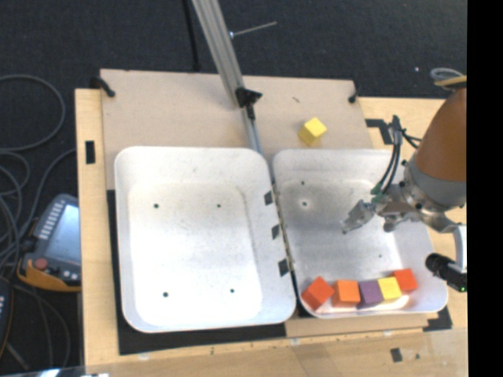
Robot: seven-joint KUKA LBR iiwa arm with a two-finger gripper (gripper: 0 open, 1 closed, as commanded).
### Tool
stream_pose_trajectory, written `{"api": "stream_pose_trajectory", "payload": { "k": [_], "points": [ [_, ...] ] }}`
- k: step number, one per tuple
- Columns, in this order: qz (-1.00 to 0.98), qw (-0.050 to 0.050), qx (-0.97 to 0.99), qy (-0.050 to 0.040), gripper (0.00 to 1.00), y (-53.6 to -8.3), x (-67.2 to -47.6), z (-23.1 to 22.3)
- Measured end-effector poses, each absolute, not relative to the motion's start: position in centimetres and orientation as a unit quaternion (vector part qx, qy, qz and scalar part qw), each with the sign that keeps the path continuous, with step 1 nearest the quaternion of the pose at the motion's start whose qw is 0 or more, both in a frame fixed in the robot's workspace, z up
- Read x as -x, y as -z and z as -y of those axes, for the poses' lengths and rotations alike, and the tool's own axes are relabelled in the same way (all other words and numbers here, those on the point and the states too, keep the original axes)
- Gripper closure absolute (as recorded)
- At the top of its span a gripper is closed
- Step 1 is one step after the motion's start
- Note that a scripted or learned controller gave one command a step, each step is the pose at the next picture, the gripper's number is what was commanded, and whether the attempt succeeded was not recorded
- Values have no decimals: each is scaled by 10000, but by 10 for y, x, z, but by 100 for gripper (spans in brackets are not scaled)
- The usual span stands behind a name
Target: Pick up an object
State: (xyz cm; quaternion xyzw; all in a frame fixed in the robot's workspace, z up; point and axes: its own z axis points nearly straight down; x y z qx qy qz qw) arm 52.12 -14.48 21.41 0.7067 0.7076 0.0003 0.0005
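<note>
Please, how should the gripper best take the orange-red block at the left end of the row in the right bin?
Probably from straight above. The orange-red block has the bin's wall close on its left and an orange block touching on its right, so grip its two free faces, the near one and the far one. The gripper hangs above bare bin floor.

row of blocks [361, 291] — orange, purple, yellow — along right bin's [330, 171] near wall
</note>
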Motion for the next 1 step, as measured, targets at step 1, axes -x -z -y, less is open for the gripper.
{"api": "stream_pose_trajectory", "payload": {
  "k": [1],
  "points": [
    [-7103, 36, -7038, -39, 0, -292, -528, 82]
  ]
}}
